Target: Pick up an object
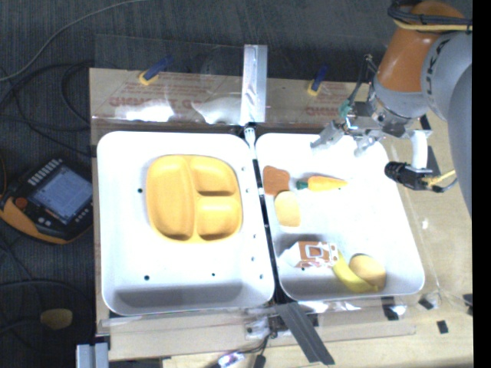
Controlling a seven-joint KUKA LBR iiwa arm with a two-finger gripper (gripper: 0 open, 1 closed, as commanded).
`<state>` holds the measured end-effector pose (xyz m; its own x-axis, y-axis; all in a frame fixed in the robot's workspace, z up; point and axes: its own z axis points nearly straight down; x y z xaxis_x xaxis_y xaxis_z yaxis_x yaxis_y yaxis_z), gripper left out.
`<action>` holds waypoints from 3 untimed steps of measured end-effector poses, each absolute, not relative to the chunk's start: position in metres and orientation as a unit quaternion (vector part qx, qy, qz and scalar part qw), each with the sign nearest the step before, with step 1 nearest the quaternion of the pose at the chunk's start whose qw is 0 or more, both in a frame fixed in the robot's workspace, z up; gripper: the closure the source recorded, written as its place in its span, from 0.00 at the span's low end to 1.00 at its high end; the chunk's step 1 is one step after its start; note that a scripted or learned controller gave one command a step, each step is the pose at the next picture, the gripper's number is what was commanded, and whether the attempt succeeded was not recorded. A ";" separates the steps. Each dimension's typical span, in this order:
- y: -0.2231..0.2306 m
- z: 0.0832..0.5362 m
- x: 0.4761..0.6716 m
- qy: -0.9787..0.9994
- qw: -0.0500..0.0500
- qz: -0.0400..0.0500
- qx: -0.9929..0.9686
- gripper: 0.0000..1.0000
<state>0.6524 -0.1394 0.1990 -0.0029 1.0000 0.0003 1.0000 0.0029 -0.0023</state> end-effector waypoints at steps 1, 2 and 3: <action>-0.175 0.094 0.642 -0.772 0.000 0.000 -0.636 0.00; -0.175 0.094 0.642 -0.772 0.000 0.000 -0.636 0.00; -0.173 0.089 0.620 -0.772 -0.006 -0.001 -0.636 0.00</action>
